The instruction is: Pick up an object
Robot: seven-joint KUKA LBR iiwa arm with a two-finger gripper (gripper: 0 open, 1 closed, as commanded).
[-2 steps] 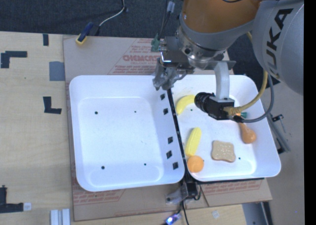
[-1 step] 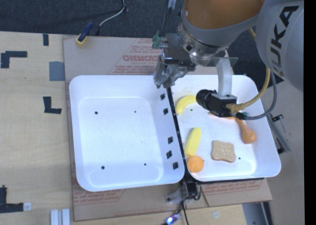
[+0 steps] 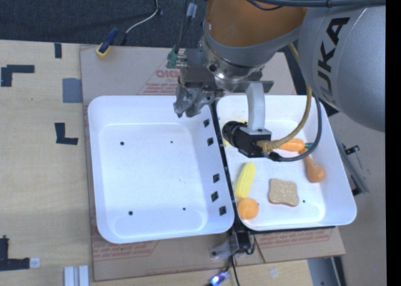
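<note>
My gripper (image 3: 190, 106) hangs over the far right corner of the left bin (image 3: 150, 228), close to the divider between the bins. Nothing shows in its grasp. The right bin (image 3: 335, 216) holds the loose objects: a yellow corn cob (image 3: 245, 179) near the divider, an orange ball (image 3: 248, 209) just in front of it, a tan slice of toast (image 3: 283, 192), an orange carrot-like piece (image 3: 292, 147) and an orange pear-shaped piece (image 3: 315, 170) at the right. All lie to the right of the gripper and nearer the camera.
The big grey and orange arm (image 3: 269, 9) covers the far part of the right bin. Both bins rest on a cardboard sheet (image 3: 125, 71). A yellow and blue clip (image 3: 106, 44) on a cable lies beyond the sheet's far left corner.
</note>
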